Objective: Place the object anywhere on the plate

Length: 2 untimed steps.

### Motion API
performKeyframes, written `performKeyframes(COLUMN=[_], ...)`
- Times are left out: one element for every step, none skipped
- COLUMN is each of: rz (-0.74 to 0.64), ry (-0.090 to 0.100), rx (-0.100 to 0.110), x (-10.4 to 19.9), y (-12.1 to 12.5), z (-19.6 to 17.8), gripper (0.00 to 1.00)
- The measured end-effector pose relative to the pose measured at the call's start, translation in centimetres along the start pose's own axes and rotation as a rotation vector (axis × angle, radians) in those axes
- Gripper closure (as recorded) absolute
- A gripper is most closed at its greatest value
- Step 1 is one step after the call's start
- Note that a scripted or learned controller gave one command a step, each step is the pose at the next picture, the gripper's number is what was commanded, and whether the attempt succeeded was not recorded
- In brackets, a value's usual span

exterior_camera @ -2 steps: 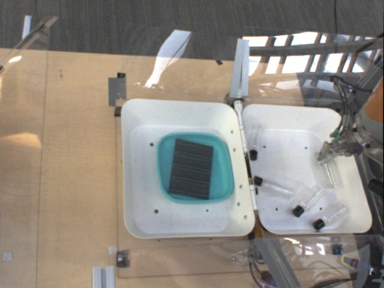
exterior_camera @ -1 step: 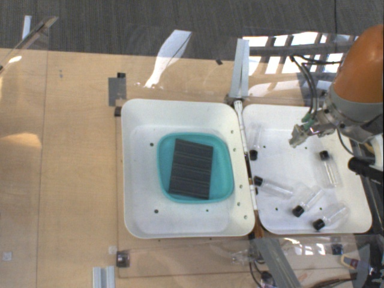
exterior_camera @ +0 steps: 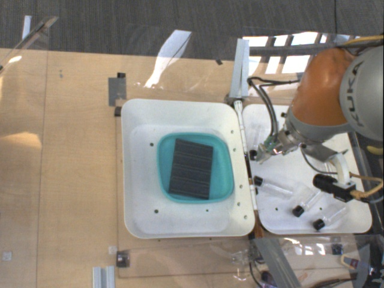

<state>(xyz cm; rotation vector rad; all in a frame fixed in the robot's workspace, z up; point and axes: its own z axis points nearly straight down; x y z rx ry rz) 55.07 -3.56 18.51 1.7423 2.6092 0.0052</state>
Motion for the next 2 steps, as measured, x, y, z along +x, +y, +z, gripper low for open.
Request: performKeyframes(rz=[-0.079, -0.078], ry=[0.0, 0.0], rx=[-0.003, -0.003], x=[6.11, 6.09], y=[5.5, 5.5], z=[-0.06, -0.06], gripper=[1.0, 0.0])
